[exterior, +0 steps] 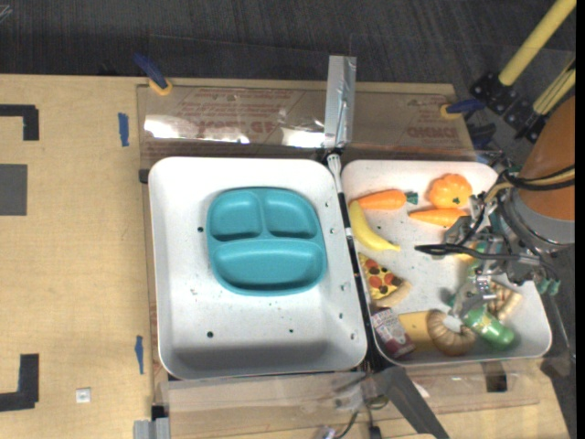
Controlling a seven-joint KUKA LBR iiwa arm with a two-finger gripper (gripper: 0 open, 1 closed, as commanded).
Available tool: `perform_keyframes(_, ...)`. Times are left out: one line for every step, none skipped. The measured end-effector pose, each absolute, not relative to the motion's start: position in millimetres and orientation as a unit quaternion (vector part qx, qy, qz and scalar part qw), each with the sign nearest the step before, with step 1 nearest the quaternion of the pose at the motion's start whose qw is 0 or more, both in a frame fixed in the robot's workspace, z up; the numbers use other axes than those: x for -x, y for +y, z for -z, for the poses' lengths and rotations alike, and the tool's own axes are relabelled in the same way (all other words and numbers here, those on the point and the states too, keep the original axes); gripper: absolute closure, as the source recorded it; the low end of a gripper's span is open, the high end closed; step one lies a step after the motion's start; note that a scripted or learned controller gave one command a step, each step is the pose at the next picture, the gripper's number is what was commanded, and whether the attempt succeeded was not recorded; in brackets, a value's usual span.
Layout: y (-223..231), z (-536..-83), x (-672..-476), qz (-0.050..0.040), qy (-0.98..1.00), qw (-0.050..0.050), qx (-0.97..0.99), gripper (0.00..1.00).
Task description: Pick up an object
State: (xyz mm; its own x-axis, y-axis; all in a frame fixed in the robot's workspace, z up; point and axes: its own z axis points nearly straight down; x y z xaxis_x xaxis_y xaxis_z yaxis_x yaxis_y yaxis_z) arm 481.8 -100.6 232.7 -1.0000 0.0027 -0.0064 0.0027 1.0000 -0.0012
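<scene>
The right bin (402, 174) holds several toy foods. An orange carrot (384, 199), an orange pepper (450, 190) and a second orange piece (437, 216) lie at its back. A yellow banana (368, 231) and a pizza slice (382, 282) lie along its left wall. At the front sit a dark red packet (391, 330), a brown ring-shaped bread (451, 334) and a green piece (494, 333). My gripper (468, 302) hangs low in the bin's right half, just above the bread and the green piece. Its body hides what lies under it.
The left bin (183, 245) carries a teal divided plate (266, 240) in its middle. A metal divider (347, 245) separates the two bins. The grey arm with its orange band (556, 149) comes in over the right bin's right wall. Yellow poles (544, 26) stand at the back right.
</scene>
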Motion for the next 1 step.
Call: perform_keyframes(-164.8,-166.0,-578.4,0.0001,0.995,0.002,0.101,0.00)
